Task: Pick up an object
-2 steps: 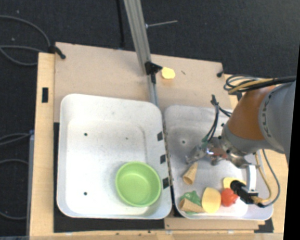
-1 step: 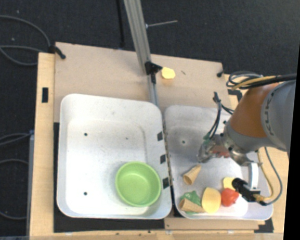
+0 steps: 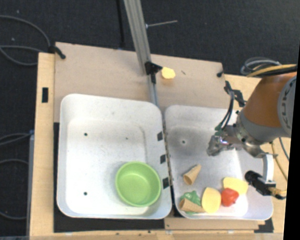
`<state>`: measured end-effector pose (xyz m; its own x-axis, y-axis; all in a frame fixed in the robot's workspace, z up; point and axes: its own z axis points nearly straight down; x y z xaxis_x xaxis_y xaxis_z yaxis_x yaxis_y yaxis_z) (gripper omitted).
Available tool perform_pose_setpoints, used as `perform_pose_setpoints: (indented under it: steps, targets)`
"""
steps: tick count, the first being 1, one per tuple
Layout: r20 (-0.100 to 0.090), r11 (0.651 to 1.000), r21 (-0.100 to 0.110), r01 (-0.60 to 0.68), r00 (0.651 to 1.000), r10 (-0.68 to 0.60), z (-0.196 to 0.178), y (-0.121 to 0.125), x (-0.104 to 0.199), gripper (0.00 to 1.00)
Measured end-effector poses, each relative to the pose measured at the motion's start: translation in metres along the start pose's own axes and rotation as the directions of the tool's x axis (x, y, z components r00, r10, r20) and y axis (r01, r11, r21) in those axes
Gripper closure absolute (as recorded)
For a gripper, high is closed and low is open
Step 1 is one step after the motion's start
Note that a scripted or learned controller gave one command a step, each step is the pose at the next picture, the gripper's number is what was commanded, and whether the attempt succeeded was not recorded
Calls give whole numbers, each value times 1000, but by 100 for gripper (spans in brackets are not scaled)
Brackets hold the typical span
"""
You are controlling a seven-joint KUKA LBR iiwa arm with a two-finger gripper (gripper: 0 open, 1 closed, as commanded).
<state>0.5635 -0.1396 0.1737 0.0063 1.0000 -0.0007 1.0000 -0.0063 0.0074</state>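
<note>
Because the toys lie crowded at the near end of the right bin (image 3: 176, 119), the tool (image 3: 216, 145) hangs above its bare middle, beside the cone (image 3: 191, 174). I cannot tell if it is released or clenched.

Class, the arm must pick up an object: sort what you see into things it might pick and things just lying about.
Job:
gripper
cone
second cone
yellow pieces
red piece
green bowl

Lying about:
yellow lump on the bench
metal pole
</note>
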Motion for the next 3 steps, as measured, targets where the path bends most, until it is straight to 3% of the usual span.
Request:
perform_pose_setpoints:
  steps: [2, 3]
  targets:
    - [1, 1000, 0, 11, 1000, -11, -119, 7, -3, 100]
    - [0, 1000, 6, 13, 1000, -13, -107, 9, 57, 100]
